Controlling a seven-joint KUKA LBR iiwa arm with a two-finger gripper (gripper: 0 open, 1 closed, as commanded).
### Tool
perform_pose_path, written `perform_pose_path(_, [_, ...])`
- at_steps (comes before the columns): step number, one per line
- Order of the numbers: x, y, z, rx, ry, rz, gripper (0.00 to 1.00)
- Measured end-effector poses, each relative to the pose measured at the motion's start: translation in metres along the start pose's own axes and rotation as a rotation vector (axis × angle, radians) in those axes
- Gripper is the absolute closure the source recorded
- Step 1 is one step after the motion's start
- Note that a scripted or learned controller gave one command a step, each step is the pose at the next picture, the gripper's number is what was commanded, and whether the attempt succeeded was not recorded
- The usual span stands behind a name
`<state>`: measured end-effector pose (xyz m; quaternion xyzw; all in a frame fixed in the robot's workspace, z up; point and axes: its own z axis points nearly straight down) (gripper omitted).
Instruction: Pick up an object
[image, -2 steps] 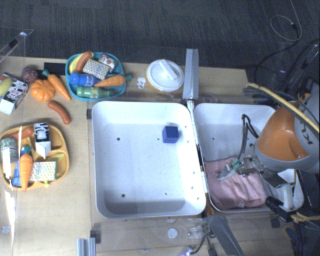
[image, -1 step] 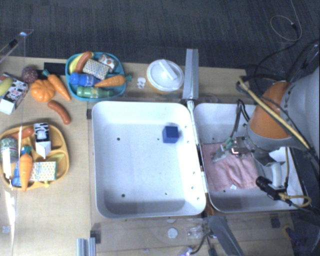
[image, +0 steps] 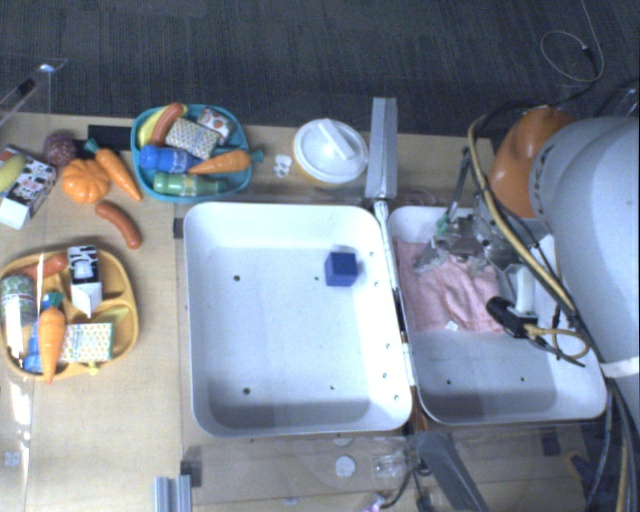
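Camera view: two white bins sit side by side on the worktop (image: 150, 440). The left bin (image: 290, 390) holds a single blue cube (image: 341, 268), resting flat on the floor toward the upper right, close to the wall it shares with the right bin (image: 500, 395). In the right bin a pink cloth (image: 445, 295) lies crumpled across the upper half, its lower half bare.

The arm (image: 590, 220) reaches in from the right, its bulk covering the right bin's far side, orange band at the top. The pincer (image: 455, 243) sits low over the cloth's upper edge, among cables and metal parts. It probably hangs there because the cloth is the nearest thing to grasp, but I cannot tell whether it is apart or together, nor whether it has any cloth; the parts blur together at this size.

Either cube or cloth would serve the task. The cube looks the simpler grasp, being rigid and alone, though it is well apart from the pincer, across the dividing wall.

Outside the bins, to the left, a blue bowl (image: 150, 185) and a yellow tray (image: 125, 310) hold toy food; a pumpkin (image: 84, 181) and a sausage (image: 119, 224) lie loose on the worktop. A white lid (image: 330, 150) sits above the left bin.
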<state>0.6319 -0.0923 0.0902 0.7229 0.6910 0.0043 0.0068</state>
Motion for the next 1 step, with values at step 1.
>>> perform_pose_path(1, [-0.0392,0.0412,0.0023,0.007,0.0,-0.01,0.0])
